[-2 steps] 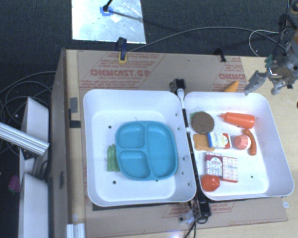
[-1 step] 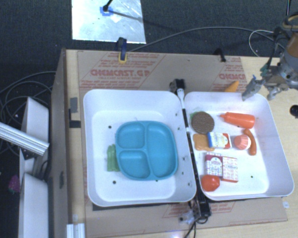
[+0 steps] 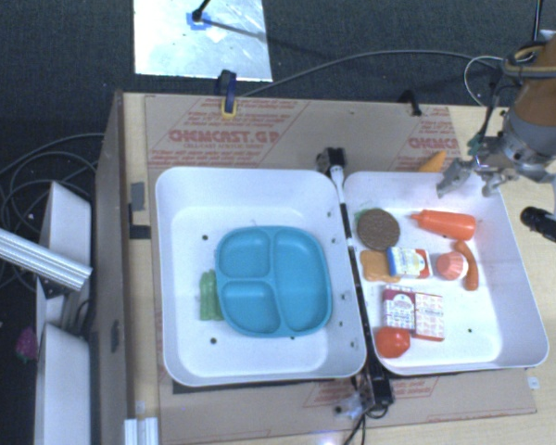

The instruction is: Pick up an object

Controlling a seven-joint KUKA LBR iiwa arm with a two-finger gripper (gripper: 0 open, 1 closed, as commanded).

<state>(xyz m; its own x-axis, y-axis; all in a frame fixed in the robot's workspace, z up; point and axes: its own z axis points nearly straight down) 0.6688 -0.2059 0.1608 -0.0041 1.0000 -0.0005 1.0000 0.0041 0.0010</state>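
Several small toy foods crowd the right bin (image 3: 524,323) at the frame's lower right; the hand (image 3: 473,176) hovers over its upper rim with fingers spread wide, holding nothing; the smooth tapered orange carrot (image 3: 448,221) lies nearest, below it; its rounded plastic could slip, or neighbours get nudged; the blue divided plate (image 3: 273,279) looks glossy.

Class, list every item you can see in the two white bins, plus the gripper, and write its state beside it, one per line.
gripper: open, holding nothing, above the right bin's far edge
blue divided plate: flat in the left bin, compartments bare
green piece: lying beside the plate's left edge
carrot: lying on its side
brown disc: lying flat
red and white box: lying flat
tomato: resting against the box
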